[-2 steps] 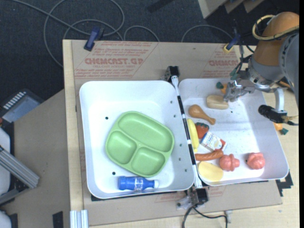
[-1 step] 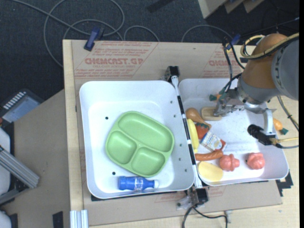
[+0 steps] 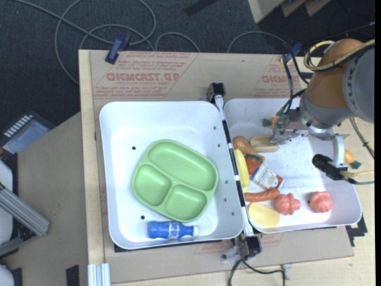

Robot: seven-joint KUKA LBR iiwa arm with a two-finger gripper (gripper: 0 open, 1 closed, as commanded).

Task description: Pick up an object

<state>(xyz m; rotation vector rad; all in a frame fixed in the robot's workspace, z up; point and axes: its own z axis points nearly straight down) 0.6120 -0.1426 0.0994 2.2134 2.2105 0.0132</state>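
Note:
My gripper hangs low over the far part of the right bin. Just to its left and below lies a pale tan bread-like piece, close to the gripper tip or touching it. A small orange piece sits beside the gripper's left side. Further forward in this bin lie a brown pastry, a yellow banana, a red and white packet, a red sausage, a yellow lemon-like piece and two pink-red fruits.
The left bin holds a green divided plate and a blue bottle lying near its front wall. The grey and orange arm crosses the right bin's far right corner. An orange bit lies by the right wall.

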